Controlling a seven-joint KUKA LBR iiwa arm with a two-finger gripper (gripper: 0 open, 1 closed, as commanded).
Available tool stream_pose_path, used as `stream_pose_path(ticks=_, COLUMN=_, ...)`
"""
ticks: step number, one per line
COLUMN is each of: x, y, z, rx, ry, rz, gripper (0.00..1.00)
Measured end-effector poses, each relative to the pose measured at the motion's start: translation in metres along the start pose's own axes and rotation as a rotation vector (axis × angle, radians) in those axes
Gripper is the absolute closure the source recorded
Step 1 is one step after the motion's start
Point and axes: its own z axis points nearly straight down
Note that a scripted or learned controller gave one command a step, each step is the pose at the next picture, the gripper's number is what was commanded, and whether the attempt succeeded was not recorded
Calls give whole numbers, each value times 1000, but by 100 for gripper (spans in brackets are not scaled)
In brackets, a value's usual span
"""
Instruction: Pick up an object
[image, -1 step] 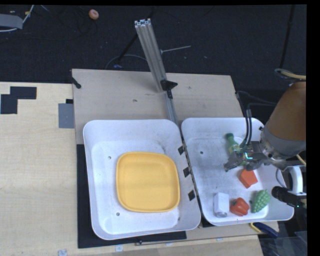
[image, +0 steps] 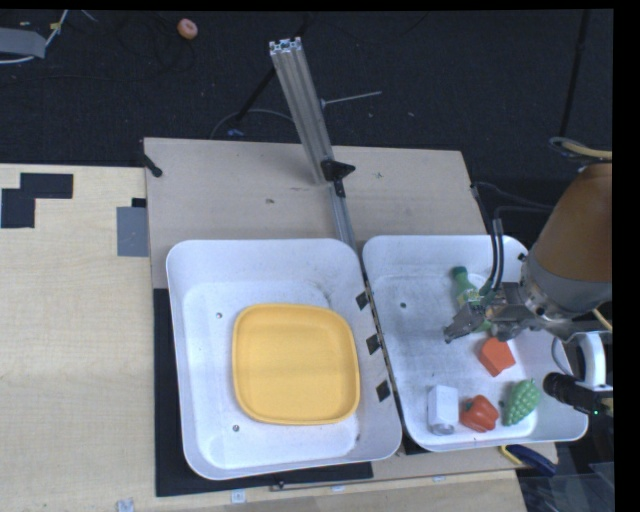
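Overhead, we are looking down on a tan wooden bench (image: 410, 190) that is bearing two shallow white plastic bins side by side. The left bin (image: 195, 300) is holding a square yellow plastic plate (image: 296, 362) with rounded corners, lying flat near its middle. The right bin (image: 410, 300) is holding the small items. The grey arm with its orange band (image: 580, 235) is reaching in from the right, and its dark two-finger gripper (image: 462, 325) is hanging low over the middle of the right bin, pointing left; we cannot tell how it is set.

Just behind the gripper, a slim green bottle (image: 462, 285) is lying with its long axis running roughly from the far side toward the near side of the bin, its lower end passing under the gripper body. We are seeing an orange block (image: 496, 356) just beside the gripper on its near right side, tilted like a diamond. Nearer the front rim, three things are sitting in a rough row: a bumpy green cone-shaped toy (image: 520, 401) leaning up to the right, a small red pepper-like toy (image: 480, 412) beside it, and a small white rounded block (image: 442, 409) standing upright just left of that. All three are lying well apart from the gripper.
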Motion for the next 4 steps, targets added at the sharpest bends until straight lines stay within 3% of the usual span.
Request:
stream_pose_path(ticks=2, x=-1, y=8, z=100, rx=1, ry=0, rz=0, gripper=0)
stream_pose_path(ticks=3, x=-2, y=9, z=89, rx=-1, ry=0, rz=1, gripper=100)
stream_pose_path(ticks=4, x=-7, y=16, z=30, rx=-5, ry=-1, rz=1, gripper=100)
